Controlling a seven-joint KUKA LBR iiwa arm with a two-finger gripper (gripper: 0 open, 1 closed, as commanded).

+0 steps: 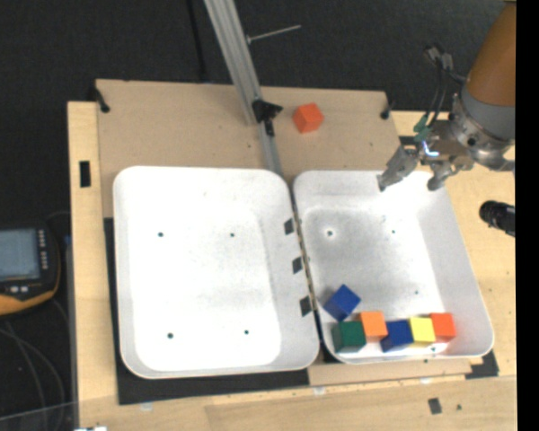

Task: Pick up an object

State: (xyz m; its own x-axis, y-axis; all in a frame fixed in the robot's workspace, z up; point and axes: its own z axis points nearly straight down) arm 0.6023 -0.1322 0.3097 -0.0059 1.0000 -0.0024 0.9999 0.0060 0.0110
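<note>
Several small cubes lie along the front edge of the right bin (391,241): a green cube (349,335), an orange cube (374,325), a blue cube (397,335), a yellow cube (421,329) and a red-orange cube (443,325). Another blue cube (342,301) sits tilted just behind them. One more orange cube (308,118) rests on the board behind the bins. My gripper (417,174) hangs over the right bin's back right corner, high above the cubes, open with nothing between its fingers.
The left bin (202,268) lies beside the right one. A slanted metal pole (238,57) rises from behind the bins' shared edge. A handheld pendant (13,268) sits off the bench at the left.
</note>
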